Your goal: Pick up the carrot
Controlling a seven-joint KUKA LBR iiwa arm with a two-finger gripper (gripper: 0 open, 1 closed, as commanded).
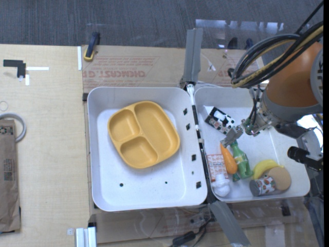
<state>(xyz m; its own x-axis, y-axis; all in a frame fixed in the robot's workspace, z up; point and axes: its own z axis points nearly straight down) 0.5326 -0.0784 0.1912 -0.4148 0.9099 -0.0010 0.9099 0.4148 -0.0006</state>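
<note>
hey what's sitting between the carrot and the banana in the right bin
In the camera view, a green bottle lies between the carrot and the banana, right beside the carrot.

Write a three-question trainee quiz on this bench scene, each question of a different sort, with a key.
1. True or false: the carrot lies in the same bin as the yellow divided plate.
2. Multiple choice: what lies right beside the carrot, on its right in the camera view? A) a green bottle B) a blue cup C) a red spoon
3. Fill in: the end effector is just above the carrot's ____ end in the picture (upper or lower).

Key
1. False; the carrot is in the right bin, the plate in the left bin.
2. A
3. upper
</note>
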